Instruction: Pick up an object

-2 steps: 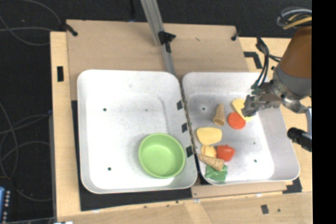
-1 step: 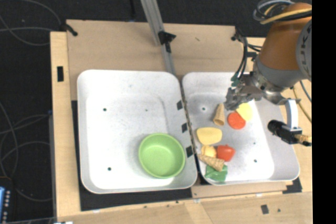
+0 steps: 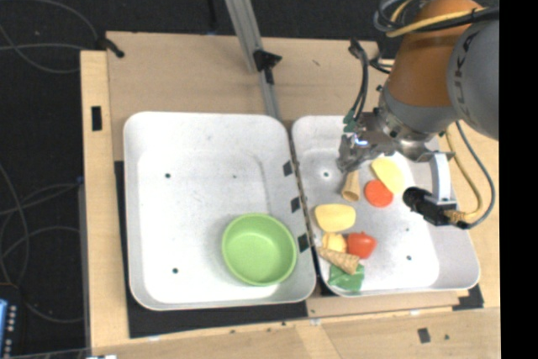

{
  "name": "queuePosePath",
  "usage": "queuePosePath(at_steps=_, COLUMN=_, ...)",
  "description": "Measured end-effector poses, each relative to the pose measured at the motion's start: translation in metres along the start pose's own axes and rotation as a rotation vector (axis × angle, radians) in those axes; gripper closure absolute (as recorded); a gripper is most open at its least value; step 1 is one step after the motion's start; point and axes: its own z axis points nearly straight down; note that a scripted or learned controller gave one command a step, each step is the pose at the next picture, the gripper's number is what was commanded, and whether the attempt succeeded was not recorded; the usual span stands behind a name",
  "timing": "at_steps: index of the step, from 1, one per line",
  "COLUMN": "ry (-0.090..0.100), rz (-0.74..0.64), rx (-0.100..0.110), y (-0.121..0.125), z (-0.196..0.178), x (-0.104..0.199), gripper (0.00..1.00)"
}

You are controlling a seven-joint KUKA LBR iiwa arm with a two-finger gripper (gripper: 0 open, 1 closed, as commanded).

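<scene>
My gripper [image 3: 351, 157] hangs over the upper middle of the right bin [image 3: 437, 265], under the orange wrist band. Just below it lies a small tan cone-shaped piece [image 3: 350, 186]. To its right are a pale yellow wedge [image 3: 388, 172] and an orange round piece [image 3: 378, 194]. A yellow lemon-like object [image 3: 334, 218] lies lower, near the bin's left wall. At the front left corner of that bin are a red tomato-like piece [image 3: 361, 245], a small yellow piece [image 3: 334, 243], a tan stick-like piece [image 3: 343, 261] and something green [image 3: 350, 282]. I see nothing between the fingers.
The left bin [image 3: 168, 164] holds a green bowl [image 3: 258, 249] at its front right. A metal pole [image 3: 239, 8] slants up from between the bins. A black fitting and cables [image 3: 433, 208] hang off the arm over the right bin's right side.
</scene>
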Motion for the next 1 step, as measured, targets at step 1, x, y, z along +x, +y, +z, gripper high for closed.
queuePosePath(at_steps=1, ry=0.003, rz=0.001, rx=0.002, y=0.0163, z=-0.0088, x=0.0485, gripper=1.0)
